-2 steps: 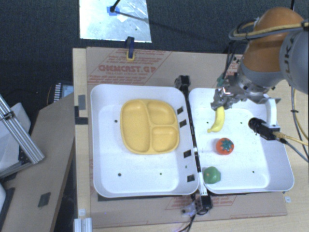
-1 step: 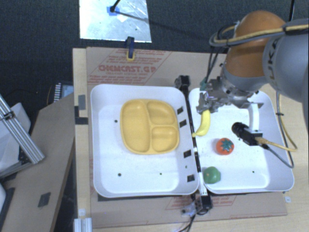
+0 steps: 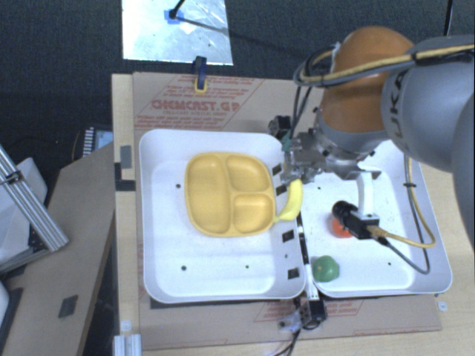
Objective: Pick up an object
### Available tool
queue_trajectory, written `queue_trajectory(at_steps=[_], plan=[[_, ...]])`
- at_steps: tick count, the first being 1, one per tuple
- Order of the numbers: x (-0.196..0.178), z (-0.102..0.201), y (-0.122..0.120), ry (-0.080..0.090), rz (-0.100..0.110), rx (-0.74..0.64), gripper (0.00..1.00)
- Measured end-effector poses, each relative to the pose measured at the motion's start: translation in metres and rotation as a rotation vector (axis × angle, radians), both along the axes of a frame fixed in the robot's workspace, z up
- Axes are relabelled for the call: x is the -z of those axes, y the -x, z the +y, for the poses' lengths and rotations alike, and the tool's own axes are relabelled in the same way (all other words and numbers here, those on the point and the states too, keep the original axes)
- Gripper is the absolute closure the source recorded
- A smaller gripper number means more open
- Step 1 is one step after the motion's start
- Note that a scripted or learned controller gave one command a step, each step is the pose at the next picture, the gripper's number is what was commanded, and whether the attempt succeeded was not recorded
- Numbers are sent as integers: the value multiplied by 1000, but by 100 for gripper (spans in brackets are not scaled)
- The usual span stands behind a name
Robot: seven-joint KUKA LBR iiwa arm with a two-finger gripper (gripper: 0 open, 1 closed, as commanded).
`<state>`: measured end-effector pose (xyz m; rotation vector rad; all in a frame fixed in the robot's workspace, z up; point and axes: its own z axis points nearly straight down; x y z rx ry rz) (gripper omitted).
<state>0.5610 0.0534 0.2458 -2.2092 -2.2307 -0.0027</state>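
Hand (image 3: 298,170) sat over the bin divider, banana (image 3: 292,201) hanging just below it, apparently pinched at its top end. Banana's lower tip touched the yellow tray (image 3: 225,193), so barely lifted.

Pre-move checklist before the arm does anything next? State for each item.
1. Tool position: over the divide between the two bins, right above the banana's top end. ok
2. Banana between the tool's tips: the wrist hides the contact. cannot tell
3. Banana placement: lies on the left bin's right rim, beside the yellow divided plate, so a lift may nudge the plate. not ok
4. Other items in the right bin: green ball near the front corner, apart from the banana. ok
5. Orange object: partly covered by a black part on the cable. cannot tell
6. Yellow cable trails across the right bin, a possible snag. not ok
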Motion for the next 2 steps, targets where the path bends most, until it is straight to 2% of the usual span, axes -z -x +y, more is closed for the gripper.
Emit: queue_trajectory(at_steps=[1, 2], plan=[[8, 50, 35, 0, 2, 0, 100], [8, 47, 33, 2, 0, 7, 0]])
